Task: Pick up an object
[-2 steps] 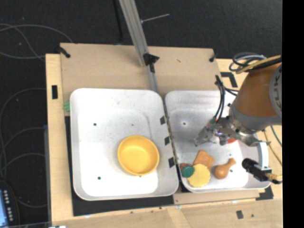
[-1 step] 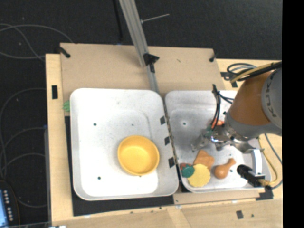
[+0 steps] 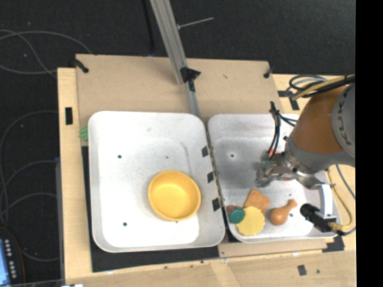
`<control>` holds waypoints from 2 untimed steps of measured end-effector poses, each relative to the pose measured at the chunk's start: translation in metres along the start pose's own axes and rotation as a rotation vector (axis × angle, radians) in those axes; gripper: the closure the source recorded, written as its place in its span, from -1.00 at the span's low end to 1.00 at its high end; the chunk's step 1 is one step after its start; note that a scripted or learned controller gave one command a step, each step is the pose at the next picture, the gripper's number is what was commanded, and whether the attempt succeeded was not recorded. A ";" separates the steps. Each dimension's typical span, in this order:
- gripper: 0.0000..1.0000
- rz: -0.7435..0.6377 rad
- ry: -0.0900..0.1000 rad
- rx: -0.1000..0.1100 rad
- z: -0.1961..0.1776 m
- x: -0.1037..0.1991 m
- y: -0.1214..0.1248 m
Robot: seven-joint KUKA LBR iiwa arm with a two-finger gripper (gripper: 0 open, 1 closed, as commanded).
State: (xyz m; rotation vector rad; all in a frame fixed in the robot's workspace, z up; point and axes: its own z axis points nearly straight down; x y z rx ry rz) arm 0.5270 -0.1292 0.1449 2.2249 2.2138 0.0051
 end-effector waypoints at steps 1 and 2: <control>1.00 -0.008 -0.002 -0.004 -0.063 0.001 -0.002; 1.00 -0.010 -0.001 0.000 -0.082 0.001 0.000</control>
